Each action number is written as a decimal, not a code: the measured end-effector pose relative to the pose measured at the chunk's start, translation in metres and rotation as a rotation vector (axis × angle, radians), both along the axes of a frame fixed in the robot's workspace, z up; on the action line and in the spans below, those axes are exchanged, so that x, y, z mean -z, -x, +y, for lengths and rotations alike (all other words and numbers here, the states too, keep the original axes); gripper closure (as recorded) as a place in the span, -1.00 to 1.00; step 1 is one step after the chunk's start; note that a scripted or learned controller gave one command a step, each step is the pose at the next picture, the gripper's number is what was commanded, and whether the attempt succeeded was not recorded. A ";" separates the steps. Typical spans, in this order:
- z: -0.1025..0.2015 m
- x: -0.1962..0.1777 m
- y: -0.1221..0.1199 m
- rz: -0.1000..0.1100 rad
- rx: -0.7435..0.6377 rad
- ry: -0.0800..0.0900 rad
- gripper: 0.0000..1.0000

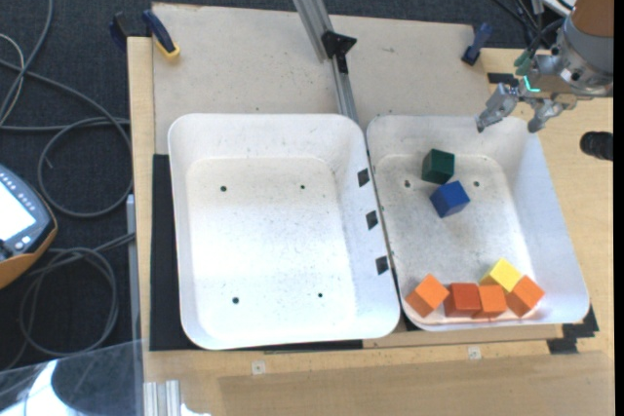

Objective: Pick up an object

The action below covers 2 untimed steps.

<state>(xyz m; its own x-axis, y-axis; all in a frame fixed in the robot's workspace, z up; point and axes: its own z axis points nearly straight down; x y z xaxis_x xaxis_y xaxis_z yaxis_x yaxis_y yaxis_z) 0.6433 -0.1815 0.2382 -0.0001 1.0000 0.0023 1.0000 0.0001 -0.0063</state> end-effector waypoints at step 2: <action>-0.006 0.045 0.007 0.000 0.000 0.001 -1.00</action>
